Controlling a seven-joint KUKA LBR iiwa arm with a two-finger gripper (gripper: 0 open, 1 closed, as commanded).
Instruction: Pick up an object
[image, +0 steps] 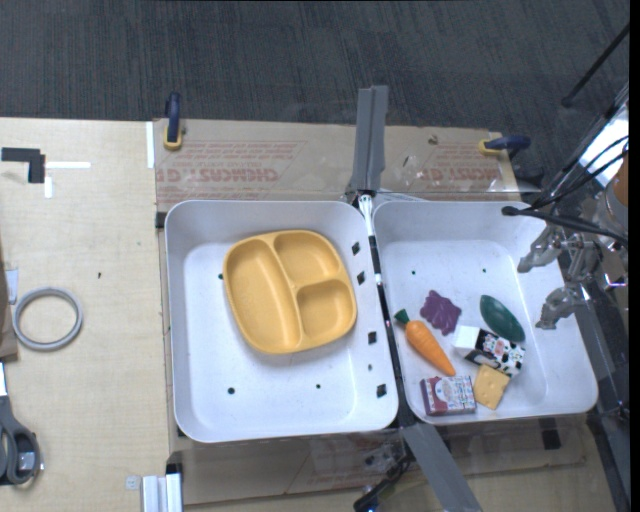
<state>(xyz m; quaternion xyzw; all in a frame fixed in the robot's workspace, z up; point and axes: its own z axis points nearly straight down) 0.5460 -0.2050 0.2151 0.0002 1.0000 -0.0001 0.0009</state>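
The right bin (470, 250) holds several small items near its front. An orange toy carrot (430, 345) lies beside a purple grape bunch (441, 311). A dark green oval piece (501, 317) rests above a black-and-white carton (492, 350). A yellow cheese wedge (490, 386) and a small red box (447, 396) lie nearest the front wall. My gripper (543, 285) hovers over the bin's right rim, to the right of the green piece. Its two metal fingers are spread open with nothing between them.
The left bin (200, 380) holds a yellow divided plate (290, 290). On the wooden bench to the left lie a grey tape ring (45, 318) and scissors (15, 455). Clamps (173, 120) hold the cardboard behind the bins. Cables (590, 170) hang at the right.
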